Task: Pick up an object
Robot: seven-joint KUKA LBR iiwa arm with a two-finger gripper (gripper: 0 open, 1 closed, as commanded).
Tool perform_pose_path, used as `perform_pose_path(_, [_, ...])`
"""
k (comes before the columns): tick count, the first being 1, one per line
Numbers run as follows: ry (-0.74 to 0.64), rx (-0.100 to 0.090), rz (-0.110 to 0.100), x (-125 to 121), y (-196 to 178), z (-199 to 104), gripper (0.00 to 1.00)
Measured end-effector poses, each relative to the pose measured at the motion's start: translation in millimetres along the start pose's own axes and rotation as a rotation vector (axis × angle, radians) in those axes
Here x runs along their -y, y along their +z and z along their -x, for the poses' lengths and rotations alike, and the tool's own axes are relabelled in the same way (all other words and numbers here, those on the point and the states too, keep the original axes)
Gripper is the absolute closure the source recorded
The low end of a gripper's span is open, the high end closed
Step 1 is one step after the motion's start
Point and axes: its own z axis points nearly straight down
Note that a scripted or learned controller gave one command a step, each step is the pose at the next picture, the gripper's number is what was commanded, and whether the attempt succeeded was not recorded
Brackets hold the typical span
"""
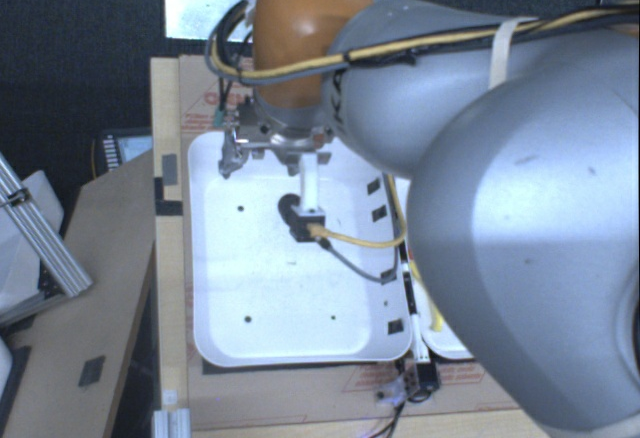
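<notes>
My gripper [236,158] hangs over the far left part of the left white bin [212,326], just below the orange band [300,16] of the wrist. It is seen from above and the wrist hides most of it. The bare bin floor [280,306] in front of it is white with a few small dark dots. I see nothing held at the gripper.
The grey arm [520,196] fills the right side and covers nearly all of the right bin, of which a corner [448,344] peeks out. A wooden bench edge [168,256] runs along the left. Clips [392,276] line the divide between the bins.
</notes>
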Motion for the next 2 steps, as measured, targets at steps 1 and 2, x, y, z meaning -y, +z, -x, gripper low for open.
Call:
perform_pose_path(1, [0.003,0.003,-0.006,-0.2,-2.9,0.9,1.0])
perform_pose_path(2, [0.003,0.004,-0.007,-9.1,0.7,1.0,1.0])
